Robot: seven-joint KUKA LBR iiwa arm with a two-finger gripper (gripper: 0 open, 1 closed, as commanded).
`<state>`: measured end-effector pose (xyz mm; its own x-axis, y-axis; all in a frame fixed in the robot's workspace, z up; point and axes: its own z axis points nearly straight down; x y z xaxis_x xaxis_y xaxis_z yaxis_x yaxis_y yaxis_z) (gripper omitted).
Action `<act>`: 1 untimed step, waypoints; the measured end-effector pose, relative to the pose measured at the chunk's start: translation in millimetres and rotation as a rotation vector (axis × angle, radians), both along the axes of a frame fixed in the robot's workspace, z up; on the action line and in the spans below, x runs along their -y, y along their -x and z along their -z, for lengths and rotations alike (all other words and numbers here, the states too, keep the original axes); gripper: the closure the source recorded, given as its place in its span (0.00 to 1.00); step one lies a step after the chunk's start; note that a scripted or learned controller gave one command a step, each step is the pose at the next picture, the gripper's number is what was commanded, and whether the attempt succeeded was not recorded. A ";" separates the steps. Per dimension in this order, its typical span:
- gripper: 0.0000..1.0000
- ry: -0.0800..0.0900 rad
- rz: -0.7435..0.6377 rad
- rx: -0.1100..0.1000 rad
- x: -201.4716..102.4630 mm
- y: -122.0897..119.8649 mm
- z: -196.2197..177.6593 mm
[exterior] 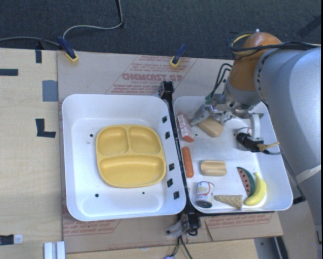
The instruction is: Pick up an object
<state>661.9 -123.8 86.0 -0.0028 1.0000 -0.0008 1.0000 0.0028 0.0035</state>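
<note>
Gripper (211,118) low in right bin (277,190), fingers straddling tan bread piece (210,127), apparently pinching it. Toy food lies loose below; yellow divided tray (131,155) sits in left bin (75,161).

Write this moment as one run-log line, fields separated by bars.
arm: over right bin | gripper: at tan block | left bin: yellow tray | lifted: no

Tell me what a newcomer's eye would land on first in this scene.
First the yellow divided plate, lying alone in the left bin. Next the grey arm with its orange band, reaching into the right bin's far end, the gripper over a tan block. Near that bin's front right corner lie a banana and a watermelon slice.
</note>
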 end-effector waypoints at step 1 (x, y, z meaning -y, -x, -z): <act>1.00 0.001 -0.001 0.000 0.1 0.0 -10.0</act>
<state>661.9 -123.9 96.0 -0.0040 1.0000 -0.0021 1.0000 0.0040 0.0032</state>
